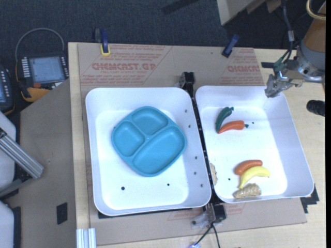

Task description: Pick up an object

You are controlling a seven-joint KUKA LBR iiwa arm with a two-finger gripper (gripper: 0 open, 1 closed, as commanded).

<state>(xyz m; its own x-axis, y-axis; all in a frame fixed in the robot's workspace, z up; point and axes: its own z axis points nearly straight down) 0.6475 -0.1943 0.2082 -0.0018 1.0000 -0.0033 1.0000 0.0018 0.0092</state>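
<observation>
While the gripper (pixel 272 89) hangs over the right bin (pixel 295 154) far rim, its finger state cannot be told. Toy food is clustered toward the near edge; the bench (pixel 77 112) is cardboard-lined.

Arm (pixel 315 40) cut off at right edge.

green pepper (pixel 224 116), orange pepper (pixel 231 126), hot dog (pixel 248 166), banana (pixel 253 174), right bin (pixel 289 138)

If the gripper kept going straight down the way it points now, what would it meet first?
Probably the far right corner of the right bin: the gripper hangs over its rim there, pointing down. The green pepper and orange pepper lie well to the side. Height above the rim is unclear from this slanted view.
</observation>
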